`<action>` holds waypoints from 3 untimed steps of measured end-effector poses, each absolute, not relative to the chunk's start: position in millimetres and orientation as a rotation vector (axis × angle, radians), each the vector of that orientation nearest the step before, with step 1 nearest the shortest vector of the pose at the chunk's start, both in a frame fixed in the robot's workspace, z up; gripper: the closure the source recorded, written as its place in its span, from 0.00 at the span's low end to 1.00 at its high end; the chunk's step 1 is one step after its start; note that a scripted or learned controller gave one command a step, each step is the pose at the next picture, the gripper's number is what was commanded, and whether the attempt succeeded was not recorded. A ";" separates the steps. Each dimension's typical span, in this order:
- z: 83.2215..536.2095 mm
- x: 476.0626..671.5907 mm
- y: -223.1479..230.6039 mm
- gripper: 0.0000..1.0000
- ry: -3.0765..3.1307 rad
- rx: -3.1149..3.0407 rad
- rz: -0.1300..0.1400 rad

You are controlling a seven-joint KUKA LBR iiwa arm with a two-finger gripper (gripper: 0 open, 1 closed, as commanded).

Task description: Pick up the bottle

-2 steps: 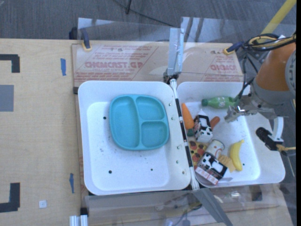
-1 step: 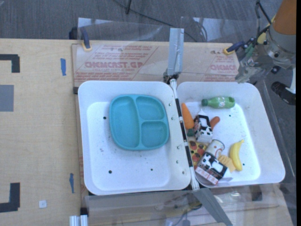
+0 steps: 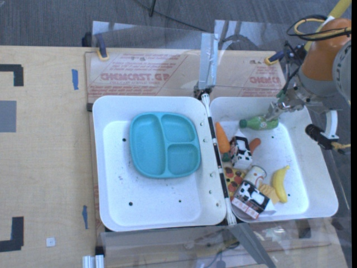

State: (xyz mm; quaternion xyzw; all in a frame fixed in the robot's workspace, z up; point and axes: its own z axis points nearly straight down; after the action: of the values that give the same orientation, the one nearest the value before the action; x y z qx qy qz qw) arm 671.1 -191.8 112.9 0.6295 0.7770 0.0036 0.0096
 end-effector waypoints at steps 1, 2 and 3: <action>112.8 671.1 -191.3 0.00 2.427 1.966 0.012; 109.5 675.8 -138.4 0.00 2.522 1.802 0.005; 89.3 638.0 -98.0 0.00 2.598 1.750 0.008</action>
State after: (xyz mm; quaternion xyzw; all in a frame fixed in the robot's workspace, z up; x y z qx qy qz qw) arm 638.0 -98.0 89.3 0.5586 0.8294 0.0024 0.0045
